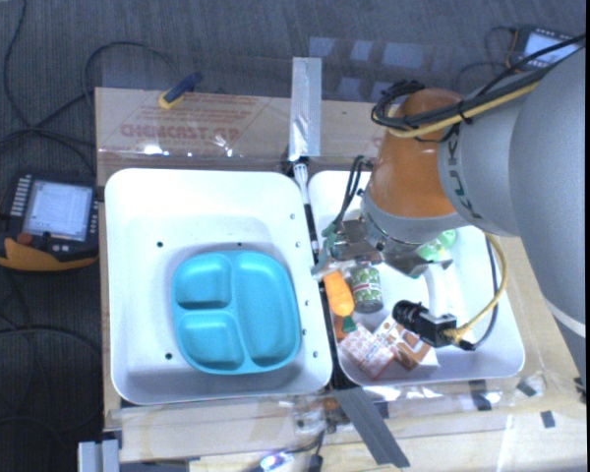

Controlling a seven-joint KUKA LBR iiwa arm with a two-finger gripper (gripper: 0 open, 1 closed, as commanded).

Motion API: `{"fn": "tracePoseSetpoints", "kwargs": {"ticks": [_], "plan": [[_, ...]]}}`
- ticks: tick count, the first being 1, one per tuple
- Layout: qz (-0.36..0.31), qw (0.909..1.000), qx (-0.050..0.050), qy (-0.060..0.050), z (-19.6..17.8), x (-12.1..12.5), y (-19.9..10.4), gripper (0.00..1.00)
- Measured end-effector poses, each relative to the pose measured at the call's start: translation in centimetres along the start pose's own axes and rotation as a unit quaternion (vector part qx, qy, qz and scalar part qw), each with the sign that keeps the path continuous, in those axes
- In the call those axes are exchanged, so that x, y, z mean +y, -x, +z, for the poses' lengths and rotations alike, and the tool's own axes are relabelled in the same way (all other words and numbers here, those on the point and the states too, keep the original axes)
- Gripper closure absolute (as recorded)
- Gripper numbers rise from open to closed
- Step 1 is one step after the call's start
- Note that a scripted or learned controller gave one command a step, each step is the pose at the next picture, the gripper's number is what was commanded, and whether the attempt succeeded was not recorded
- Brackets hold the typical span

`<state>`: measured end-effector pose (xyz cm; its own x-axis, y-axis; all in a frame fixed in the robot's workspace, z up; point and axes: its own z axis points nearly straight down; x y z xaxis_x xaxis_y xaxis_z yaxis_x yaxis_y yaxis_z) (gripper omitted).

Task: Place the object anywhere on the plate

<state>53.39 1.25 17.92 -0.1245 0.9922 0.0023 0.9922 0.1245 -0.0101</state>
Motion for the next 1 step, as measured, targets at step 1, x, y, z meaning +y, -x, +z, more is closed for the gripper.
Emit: {"fn": "tracePoseSetpoints", "kwargs": {"ticks": [1], "plan": [[0.038, 0.9992, -0.007, 0.007, 1.19, -0.54, -3.4, 1.0]]}}
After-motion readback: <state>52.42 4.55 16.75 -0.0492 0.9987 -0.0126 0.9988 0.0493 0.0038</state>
